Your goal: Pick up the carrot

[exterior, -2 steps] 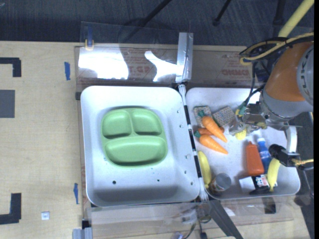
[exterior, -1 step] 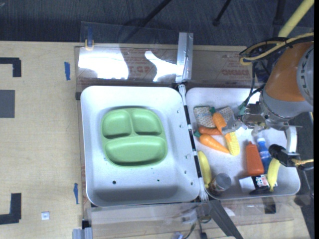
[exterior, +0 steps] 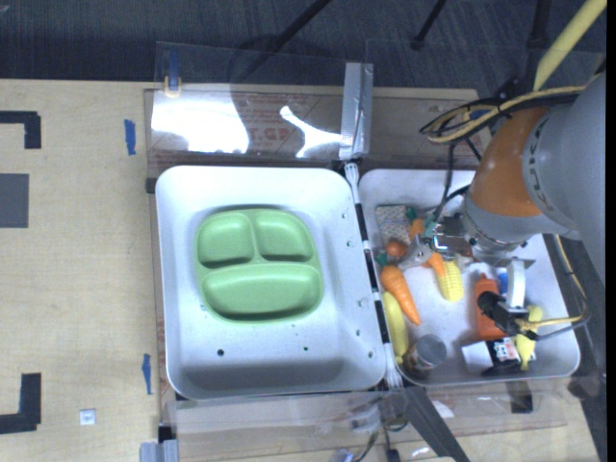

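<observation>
Tapered orange carrot (exterior: 400,295), smooth-skinned

Even, bright overhead lighting, with strong white glare on the clear plastic sheet (exterior: 245,123) behind the shallow white left bin (exterior: 183,287), soft shadows, and slightly soft focus throughout.

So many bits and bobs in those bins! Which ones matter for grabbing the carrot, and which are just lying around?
For the job:
carrot, in the right bin
gripper, above that bin

Just lying about:
green divided plate, in the left bin
corn cob
banana
</observation>
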Controlling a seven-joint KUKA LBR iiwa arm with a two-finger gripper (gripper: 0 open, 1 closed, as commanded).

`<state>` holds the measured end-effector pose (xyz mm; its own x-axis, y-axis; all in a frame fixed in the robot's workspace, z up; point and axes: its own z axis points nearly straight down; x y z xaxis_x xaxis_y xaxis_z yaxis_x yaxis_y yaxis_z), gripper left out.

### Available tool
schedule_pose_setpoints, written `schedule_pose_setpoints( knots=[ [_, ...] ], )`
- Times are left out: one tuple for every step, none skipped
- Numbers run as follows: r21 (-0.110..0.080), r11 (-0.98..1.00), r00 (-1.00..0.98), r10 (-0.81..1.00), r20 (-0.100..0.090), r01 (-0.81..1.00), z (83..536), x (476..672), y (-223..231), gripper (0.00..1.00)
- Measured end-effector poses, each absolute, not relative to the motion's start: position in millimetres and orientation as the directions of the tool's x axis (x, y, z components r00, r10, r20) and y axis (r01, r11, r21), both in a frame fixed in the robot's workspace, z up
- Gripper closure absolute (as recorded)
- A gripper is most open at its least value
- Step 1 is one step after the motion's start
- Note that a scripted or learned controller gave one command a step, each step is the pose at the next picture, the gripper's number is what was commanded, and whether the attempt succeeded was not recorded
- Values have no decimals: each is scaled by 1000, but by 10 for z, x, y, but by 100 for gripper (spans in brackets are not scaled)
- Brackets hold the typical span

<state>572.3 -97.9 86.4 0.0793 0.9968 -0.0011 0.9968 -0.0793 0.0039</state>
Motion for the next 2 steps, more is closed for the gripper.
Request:
schedule_pose_setpoints(
  knots=[
    [6,-76,76,997,-2,997,976,5735,-972,100],
    [-1,-122,122,993,-1,993,1845,6119,-886,100]
  ],
)
